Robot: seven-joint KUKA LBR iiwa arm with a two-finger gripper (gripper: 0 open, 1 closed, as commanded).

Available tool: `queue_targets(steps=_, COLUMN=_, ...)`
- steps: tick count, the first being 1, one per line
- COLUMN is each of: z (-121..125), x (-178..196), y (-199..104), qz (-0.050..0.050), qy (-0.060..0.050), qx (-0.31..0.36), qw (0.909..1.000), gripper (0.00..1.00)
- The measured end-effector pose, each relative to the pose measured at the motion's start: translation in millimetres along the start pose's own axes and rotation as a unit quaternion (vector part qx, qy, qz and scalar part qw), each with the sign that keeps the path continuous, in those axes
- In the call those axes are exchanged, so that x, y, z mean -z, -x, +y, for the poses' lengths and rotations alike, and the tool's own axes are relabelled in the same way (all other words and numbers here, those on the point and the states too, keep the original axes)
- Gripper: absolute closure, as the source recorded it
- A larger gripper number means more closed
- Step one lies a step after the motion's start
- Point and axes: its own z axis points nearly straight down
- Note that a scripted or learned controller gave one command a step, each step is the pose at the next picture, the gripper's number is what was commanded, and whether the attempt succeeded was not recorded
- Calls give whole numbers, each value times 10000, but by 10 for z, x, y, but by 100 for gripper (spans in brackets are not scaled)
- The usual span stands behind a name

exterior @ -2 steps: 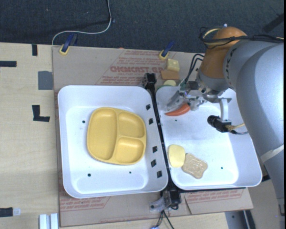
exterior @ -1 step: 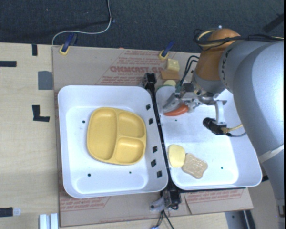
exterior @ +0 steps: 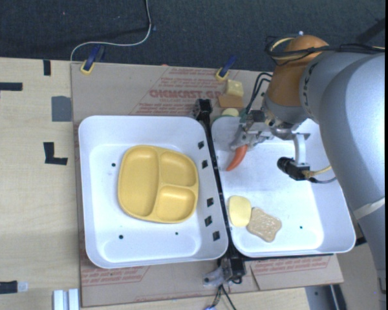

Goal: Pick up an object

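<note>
The gripper (exterior: 249,136) hung over the right bin (exterior: 323,231), an orange carrot-like piece (exterior: 237,157) pinched between its fingers and dangling. A yellow round piece (exterior: 239,210) touched a toast slice (exterior: 265,225) nearby. A yellow divided plate (exterior: 158,183) lay in the left bin (exterior: 97,192).

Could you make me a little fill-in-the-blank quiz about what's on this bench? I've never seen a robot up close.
1. The yellow tray has ___ compartments.
2. That tray lies in the ___ white bin as the camera sees it.
3. The orange carrot hangs right under the tool, over the ___ bin.
4. Near that bin's front edge, a tan slice of toast touches a pale ___ round piece.

Missing words: three; left; right; yellow
</note>
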Motion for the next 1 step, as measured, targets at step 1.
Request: queue_targets(steps=1, z=-302, x=1126, y=-711, qz=12, qy=32, qx=26, qw=10000, gripper=100)
